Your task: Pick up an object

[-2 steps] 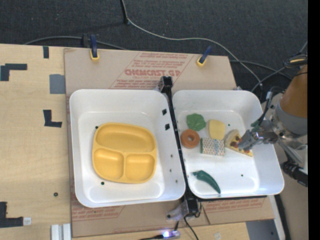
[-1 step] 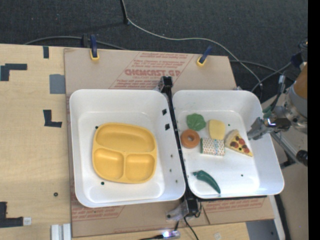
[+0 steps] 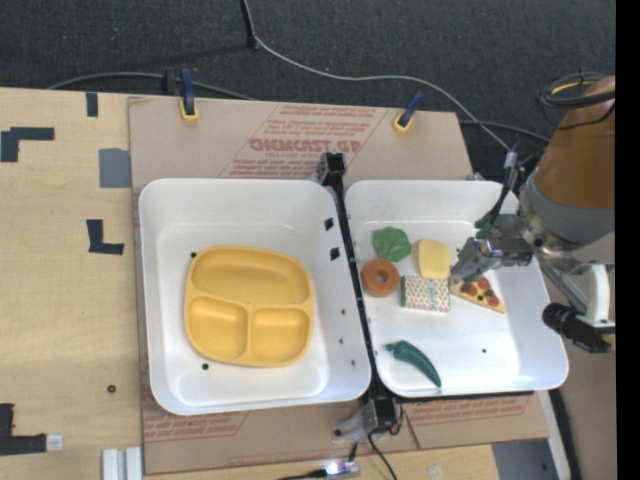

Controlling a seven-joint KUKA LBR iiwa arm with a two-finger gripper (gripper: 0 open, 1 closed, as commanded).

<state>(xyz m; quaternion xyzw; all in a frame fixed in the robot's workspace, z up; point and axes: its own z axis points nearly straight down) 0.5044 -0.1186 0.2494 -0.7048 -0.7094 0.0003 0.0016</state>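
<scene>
Oddly, red print on the cardboard sheet (image 3: 300,143) at the bench's far edge reads "CHEMCAST GP". Whether the end effector (image 3: 470,265), over the pizza slice (image 3: 484,294), is spread, I cannot tell.

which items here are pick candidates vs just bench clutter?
Job:
- grey two-finger gripper
- pizza-slice toy
- pale yellow block
- patterned square packet
- brown ring doughnut
- green leafy toy
- dark green pepper

Lying about:
- yellow sectioned plastic tray
- yellow clamps

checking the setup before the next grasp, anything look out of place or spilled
Nothing stands out. The yellow tray lies flat in the left bin; the toy foods, including the pizza slice and green pepper, lie loose inside the right bin. Nothing lies outside either bin.
</scene>
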